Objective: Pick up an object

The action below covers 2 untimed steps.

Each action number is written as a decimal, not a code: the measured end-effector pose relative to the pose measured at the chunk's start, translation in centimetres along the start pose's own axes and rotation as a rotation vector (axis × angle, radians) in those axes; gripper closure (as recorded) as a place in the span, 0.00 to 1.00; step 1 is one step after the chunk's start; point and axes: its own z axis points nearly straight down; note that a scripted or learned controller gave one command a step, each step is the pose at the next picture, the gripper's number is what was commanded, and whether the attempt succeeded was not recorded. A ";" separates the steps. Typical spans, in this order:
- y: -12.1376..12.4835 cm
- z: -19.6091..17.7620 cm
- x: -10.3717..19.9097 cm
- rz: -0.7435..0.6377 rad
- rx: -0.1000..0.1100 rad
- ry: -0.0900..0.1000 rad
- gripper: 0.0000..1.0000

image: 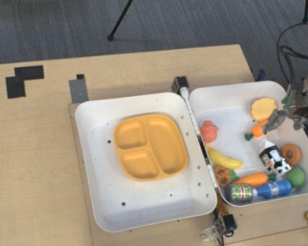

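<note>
Two white bins sit side by side on the worktop [29, 165]. Over the right bin [227, 100], the tool [275, 120] reaches in from the right, and whether it is wide or narrow cannot be told. Just at its tip lies a small orange toy [256, 131] with a green end (carrot-like), close below a flat yellow disc [264, 108]. Nearby rest a banana [225, 159], a pink toy [208, 131] and a green can [242, 193]. An orange divided plate [149, 147] fills the left bin [101, 172].
</note>
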 end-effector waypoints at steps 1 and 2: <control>6.5 10.4 -1.5 0.008 -0.001 0.000 0.00; 6.6 9.3 -1.5 0.004 -0.003 -0.001 1.00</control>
